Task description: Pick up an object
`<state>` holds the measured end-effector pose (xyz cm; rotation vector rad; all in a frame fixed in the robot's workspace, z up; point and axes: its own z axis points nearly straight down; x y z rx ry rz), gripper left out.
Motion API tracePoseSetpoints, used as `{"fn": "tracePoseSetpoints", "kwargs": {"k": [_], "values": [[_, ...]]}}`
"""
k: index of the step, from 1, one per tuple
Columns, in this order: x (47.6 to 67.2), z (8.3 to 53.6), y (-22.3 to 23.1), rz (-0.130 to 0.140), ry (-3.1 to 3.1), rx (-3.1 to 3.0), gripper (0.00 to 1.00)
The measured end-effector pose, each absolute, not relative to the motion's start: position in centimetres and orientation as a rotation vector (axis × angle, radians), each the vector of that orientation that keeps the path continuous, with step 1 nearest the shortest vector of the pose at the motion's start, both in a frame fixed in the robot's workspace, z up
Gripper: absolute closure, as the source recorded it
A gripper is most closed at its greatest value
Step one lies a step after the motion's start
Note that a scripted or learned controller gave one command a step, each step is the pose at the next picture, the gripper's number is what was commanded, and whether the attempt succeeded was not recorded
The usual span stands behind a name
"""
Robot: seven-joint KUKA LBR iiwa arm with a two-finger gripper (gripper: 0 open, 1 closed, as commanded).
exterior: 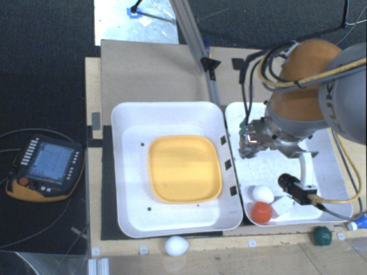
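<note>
Two balls, white (263, 193) & red (262, 212), in rt bin (338, 171) near end effector (250, 142).

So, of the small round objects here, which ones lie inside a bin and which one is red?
Two lie in the right bin, at its near left corner: the white ball and the red ball touching it. The other white ball and the green ball lie outside.

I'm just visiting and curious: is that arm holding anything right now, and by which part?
It cannot be told. The gripper sits low in the right bin, and nothing shows between its fingers. The white ball and red ball lie apart from it.
</note>
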<state>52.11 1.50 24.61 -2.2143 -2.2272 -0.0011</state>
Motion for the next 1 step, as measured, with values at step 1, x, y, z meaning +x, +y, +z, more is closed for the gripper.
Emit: {"fn": "tracePoseSetpoints", "kwargs": {"k": [1], "values": [[51.6, 24.56, 5.91, -0.002, -2.226, -2.216, 1.0]]}}
